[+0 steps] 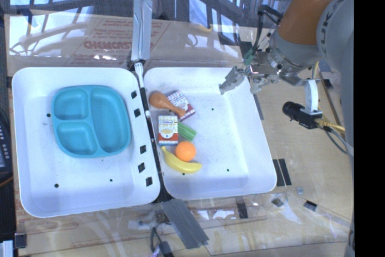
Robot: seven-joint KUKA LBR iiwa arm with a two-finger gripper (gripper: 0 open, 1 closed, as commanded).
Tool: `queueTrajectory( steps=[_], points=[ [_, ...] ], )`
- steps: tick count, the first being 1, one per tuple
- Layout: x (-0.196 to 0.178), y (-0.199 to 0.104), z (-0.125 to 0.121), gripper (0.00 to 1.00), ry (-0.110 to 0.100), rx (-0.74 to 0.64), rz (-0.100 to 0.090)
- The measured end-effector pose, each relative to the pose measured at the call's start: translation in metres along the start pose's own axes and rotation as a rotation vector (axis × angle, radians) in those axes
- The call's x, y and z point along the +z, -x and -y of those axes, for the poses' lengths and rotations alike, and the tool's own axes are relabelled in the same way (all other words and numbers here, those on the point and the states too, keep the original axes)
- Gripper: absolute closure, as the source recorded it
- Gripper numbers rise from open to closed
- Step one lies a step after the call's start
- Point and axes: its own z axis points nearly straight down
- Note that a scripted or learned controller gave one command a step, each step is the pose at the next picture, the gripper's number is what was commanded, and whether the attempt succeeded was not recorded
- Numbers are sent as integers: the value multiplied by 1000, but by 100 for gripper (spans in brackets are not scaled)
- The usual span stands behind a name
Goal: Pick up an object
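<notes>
Overhead, I see the arm point(319, 9) reaching in from the right, its gripper point(243, 80) hanging above the far right corner of the right bin point(240, 141). Two fingers are spread apart, one finger point(228, 82) pointing left-down and the other nearer the wrist; nothing sits between them, so the jaws are open and hold nothing.

Objects are clustered along the left wall of the right bin, well apart from the gripper. Farthest back lies a brown drumstick point(165, 102), touching a small red and white packet point(181, 103) just to its right. Nearer sits a small carton point(168, 129) with an orange and white label, and a green piece point(186, 131) pokes out on its right side. Nearer again, an orange point(185, 151) rests against a banana point(180, 164), which curves along the near-left part of the bin.

Left bin point(36, 183) holds a blue divided plate point(90, 120) with three sections, lying flat toward its far half.
</notes>
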Motion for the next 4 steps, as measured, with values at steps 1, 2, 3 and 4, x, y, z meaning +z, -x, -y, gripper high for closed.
queueTrajectory(
  steps=[1,2,3,4],
  points=[
    [-43,26,-31,0,5,-83,2],
    [57,-60,32,0,-1,-221,-1],
    [137,-82,98,0,-2,-311,-2],
    [165,-49,65,0,2,-265,0]
  ],
)
